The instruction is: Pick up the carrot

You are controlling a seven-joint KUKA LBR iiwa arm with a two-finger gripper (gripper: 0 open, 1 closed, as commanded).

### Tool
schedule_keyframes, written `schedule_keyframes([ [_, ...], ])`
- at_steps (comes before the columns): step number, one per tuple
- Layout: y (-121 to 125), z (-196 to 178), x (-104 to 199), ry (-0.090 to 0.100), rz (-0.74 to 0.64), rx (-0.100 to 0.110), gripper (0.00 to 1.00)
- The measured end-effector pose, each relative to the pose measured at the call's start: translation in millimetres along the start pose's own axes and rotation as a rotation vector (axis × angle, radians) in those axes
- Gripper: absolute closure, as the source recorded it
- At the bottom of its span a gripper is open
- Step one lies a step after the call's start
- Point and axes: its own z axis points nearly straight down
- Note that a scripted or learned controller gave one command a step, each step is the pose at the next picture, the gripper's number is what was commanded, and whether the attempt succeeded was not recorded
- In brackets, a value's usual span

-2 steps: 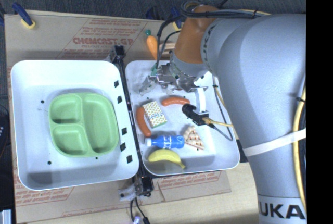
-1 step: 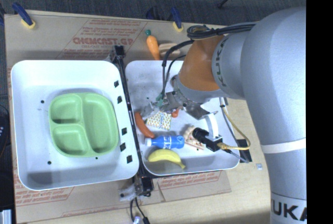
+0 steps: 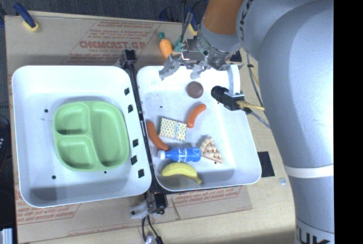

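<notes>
You see the gripper [image 3: 182, 68] hanging over the far left corner of the right bin [image 3: 245, 141], its two fingers spread apart with nothing between them. The carrot [image 3: 165, 47] lies outside that bin, on the cardboard [image 3: 108, 41] just beyond its far left corner, near the fingers but seemingly not touching them; the angle makes that hard to judge. Inside the right bin you find a brown round piece [image 3: 195, 89], two sausages [image 3: 196, 114], a patterned box [image 3: 173, 129], a blue bottle [image 3: 181, 154], a waffle slice [image 3: 210, 150] and a banana [image 3: 180, 172]. The left bin [image 3: 34, 89] holds a green tray [image 3: 91, 136].
</notes>
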Motion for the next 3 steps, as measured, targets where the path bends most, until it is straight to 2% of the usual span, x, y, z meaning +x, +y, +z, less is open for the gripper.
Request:
schedule_keyframes([
  [1,4.9,101.0,-88.4,0.001,0.112,0.006,0.00],
  [2,6.2,21.9,-125.3,0.000,0.025,0.000,0.00],
  [3,5.7,123.7,-99.9,0.002,0.235,0.005,0.00],
])
